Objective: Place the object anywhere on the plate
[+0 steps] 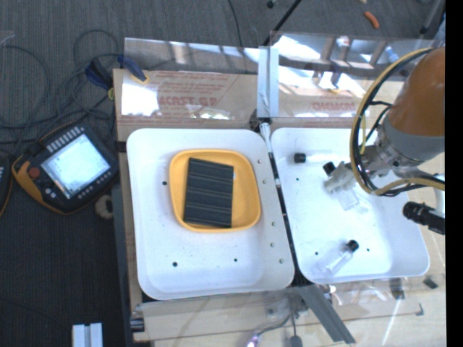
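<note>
A yellow square plate (248,194) lies in the left white bin (152,230). On the plate's middle rests a dark grey ribbed rectangular block (209,191), lying flat and slightly tilted. My gripper (338,180) hangs low over the upper middle of the right bin (391,259), well to the right of the plate and apart from the block. The grey arm with its orange band (427,92) comes in from the right above it. Nothing can be made out in the gripper.
The right bin holds a clear vial with a black cap (340,255) near its front and a small black-capped piece (299,157) near its back left. A cardboard sheet (188,96) stands behind the bins. A teach pendant (69,168) lies on the floor at left.
</note>
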You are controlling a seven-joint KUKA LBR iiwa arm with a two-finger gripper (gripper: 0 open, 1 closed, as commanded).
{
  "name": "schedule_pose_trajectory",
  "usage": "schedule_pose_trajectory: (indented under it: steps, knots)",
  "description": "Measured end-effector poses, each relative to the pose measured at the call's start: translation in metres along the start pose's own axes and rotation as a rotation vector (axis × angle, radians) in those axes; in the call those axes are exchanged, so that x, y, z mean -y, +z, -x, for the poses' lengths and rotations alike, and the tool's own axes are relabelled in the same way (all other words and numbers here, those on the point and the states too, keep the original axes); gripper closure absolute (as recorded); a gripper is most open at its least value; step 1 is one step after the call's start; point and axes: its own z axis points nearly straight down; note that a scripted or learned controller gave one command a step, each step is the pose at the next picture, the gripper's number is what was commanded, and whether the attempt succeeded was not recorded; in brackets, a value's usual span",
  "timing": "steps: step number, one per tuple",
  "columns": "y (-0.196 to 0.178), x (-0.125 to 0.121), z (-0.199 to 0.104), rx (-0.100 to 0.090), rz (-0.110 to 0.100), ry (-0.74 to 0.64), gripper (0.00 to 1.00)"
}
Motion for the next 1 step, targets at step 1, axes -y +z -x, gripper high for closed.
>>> schedule_pose_trajectory:
  steps: [1]
  knots:
    - [-0.0001,0.0,0.0001,0.0,0.0,0.0,0.0]
